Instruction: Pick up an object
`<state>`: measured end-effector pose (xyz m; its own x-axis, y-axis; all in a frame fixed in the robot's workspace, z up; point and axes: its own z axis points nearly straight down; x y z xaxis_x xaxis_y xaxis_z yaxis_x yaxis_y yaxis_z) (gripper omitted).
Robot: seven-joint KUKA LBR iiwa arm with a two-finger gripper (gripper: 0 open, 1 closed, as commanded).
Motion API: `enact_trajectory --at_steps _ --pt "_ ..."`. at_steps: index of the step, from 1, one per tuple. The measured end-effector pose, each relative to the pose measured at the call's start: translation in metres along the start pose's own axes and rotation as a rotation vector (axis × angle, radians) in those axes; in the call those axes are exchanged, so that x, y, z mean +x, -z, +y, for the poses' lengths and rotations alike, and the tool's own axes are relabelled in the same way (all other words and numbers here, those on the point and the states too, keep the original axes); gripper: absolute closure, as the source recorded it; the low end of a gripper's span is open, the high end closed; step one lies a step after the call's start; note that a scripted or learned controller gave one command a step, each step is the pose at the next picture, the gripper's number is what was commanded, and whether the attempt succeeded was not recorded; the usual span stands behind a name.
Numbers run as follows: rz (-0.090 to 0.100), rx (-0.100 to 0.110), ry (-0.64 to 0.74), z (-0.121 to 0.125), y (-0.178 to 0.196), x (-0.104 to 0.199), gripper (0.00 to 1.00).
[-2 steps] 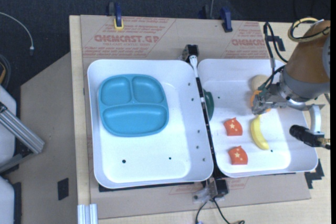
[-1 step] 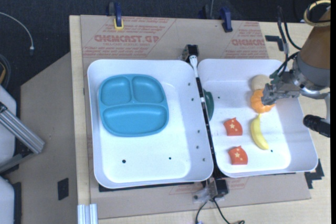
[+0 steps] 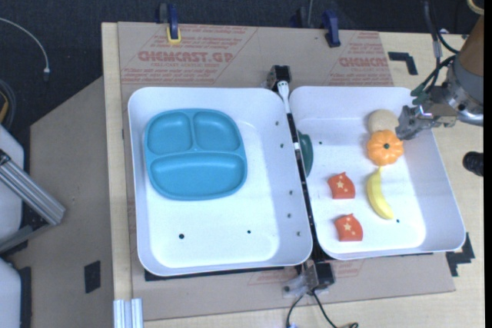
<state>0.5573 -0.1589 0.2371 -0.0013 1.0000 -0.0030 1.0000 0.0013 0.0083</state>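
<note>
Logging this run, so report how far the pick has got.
Done: the arm has reached over the right bin, with the pincer beside the orange pumpkin and the beige item. In hand: nothing visibly. Left: grasping and lifting; the banana and both red pieces lie on the bin floor.

right bin (image 3: 430,230): fruit clustered | left bin (image 3: 261,230): near half bare

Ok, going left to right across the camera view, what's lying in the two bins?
Blue divided plate in the left bin → dark green object at the right bin's left wall → two red blocks with stars → banana → small orange pumpkin → pincer beside the pumpkin.
</note>
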Motion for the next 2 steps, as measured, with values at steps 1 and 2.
enact_trajectory --at_steps 1,2 --pt "0.004 0.006 0.006 0.017 -0.009 0.060 1.00" --pt "0.004 0.004 0.006 0.034 0.000 0.117 1.00"
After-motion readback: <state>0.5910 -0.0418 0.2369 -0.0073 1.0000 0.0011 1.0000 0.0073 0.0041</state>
